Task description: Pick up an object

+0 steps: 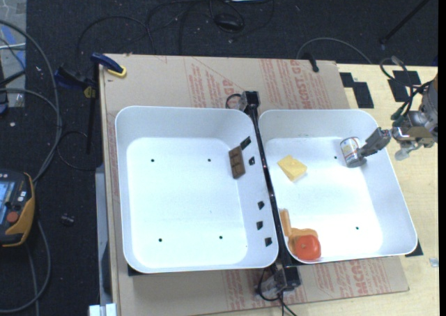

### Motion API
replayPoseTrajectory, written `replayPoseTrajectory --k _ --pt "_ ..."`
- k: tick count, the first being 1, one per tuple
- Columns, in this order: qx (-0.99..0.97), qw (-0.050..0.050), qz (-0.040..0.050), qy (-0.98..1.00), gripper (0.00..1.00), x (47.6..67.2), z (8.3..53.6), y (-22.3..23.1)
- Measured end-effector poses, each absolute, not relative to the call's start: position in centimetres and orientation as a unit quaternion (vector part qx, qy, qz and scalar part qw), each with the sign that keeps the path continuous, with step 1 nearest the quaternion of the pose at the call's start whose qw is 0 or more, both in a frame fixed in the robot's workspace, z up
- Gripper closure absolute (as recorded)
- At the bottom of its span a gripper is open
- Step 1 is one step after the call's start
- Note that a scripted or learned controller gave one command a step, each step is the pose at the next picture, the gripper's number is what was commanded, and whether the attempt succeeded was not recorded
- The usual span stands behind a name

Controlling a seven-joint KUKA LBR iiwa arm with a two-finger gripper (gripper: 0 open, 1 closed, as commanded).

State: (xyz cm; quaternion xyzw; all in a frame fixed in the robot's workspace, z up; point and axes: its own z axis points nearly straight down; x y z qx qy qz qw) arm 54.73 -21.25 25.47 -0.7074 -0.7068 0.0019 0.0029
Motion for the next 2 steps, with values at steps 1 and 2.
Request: replayPoseTrajectory --k 1,2 --pt "-0.707 0.0 0.0 -0.707 0.0 54.9 25.8 -21.2" --pt "-0.707 0.002 0.0011 -0.707 0.0 55.7 20.4 -20.7"
